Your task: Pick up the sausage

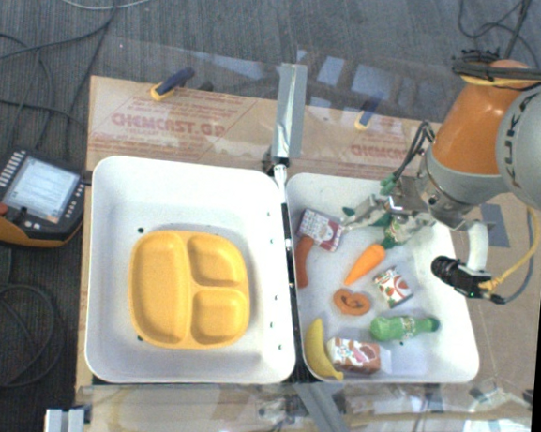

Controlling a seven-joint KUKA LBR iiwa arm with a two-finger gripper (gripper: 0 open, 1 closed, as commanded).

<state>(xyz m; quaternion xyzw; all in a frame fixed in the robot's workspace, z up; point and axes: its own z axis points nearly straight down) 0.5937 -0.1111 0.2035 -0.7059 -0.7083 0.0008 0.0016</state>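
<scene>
Gripper (381,209) hangs over the back of the right bin (455,363), fingers spread apart, nothing between them; metal, thin, tips pointing toward the left of view. Behind it the grey wrist and the orange band of the arm (490,126), smooth and glossy.

Landmark: carrot (366,263), orange cone with a green top, lying diagonal just below the gripper, green end nearest the fingers.

Sausage (301,260) lies left of the carrot, against the right bin's left wall. Reddish-brown, smooth, short rod with rounded ends. Long axis runs front to back along the wall, one end toward the back of the bin, the other toward the front. Well apart from the fingers, untouched.

Up-left of the carrot: small carton (320,229), red and white print, flat, near the sausage's back end. Below the carrot: round orange slice-like piece (351,302). Right of the carrot: small boxy printed carton (394,285). Further below-right: green bottle (402,326) lying on its side. Below-left: yellow banana (320,348), curved, at the front wall, touching a red-labelled can (356,355) lying beside it.

Far left of the carrot: left bin (100,337), white, shallow, holding a yellow divided tray (191,287), three compartments, rounded corners, matte plastic.
</scene>
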